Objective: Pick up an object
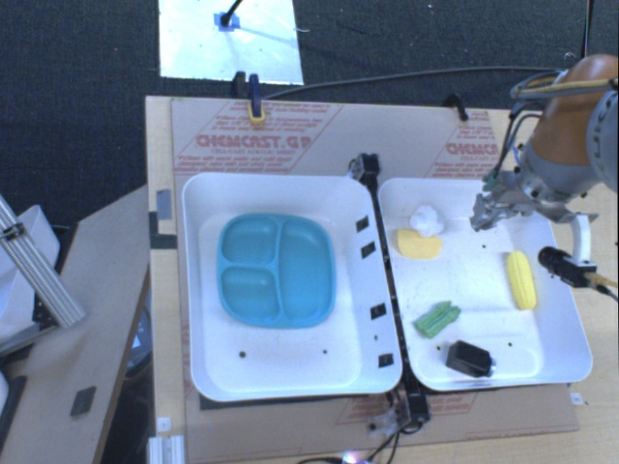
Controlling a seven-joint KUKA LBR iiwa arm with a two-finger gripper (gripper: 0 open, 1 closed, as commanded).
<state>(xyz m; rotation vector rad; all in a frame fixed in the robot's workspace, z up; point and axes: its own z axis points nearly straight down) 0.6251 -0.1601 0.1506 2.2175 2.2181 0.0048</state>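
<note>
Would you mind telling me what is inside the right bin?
The right bin holds a white lump, a yellow piece, a corn cob, a green item and a black block. The gripper covers part of its far corner.

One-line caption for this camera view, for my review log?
End effector hovers at the right bin's far edge near a white lump; blue divided plate in left bin.

Bench (290,133), two white bins (280,196), perhaps touching

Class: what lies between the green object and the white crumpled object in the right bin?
In the camera view, the pale yellow piece lies between the green object and white crumpled object.
</note>
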